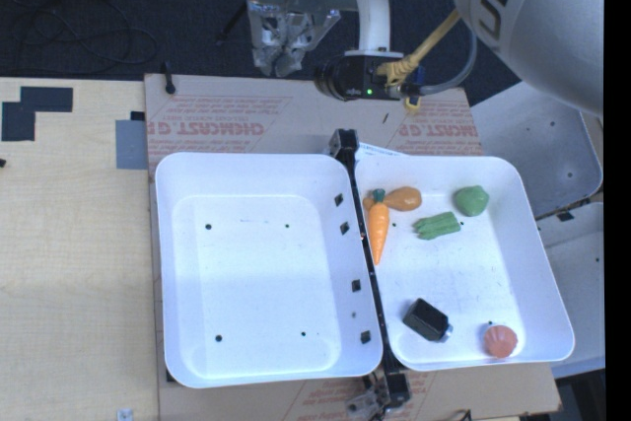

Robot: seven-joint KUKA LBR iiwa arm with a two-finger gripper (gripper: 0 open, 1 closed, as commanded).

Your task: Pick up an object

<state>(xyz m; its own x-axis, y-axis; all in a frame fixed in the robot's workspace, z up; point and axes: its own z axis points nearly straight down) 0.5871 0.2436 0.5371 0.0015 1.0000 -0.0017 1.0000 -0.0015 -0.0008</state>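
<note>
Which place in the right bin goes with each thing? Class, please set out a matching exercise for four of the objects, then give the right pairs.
Things:
1. carrot
2. black block
3. round green piece
4. pink ball

Places in the right bin:
A. near corner, far from the divider
B. far side, toward the outer wall
C. along the divider between the bins
D. near side, about midway across

Pairs: 1-C, 2-D, 3-B, 4-A
</note>
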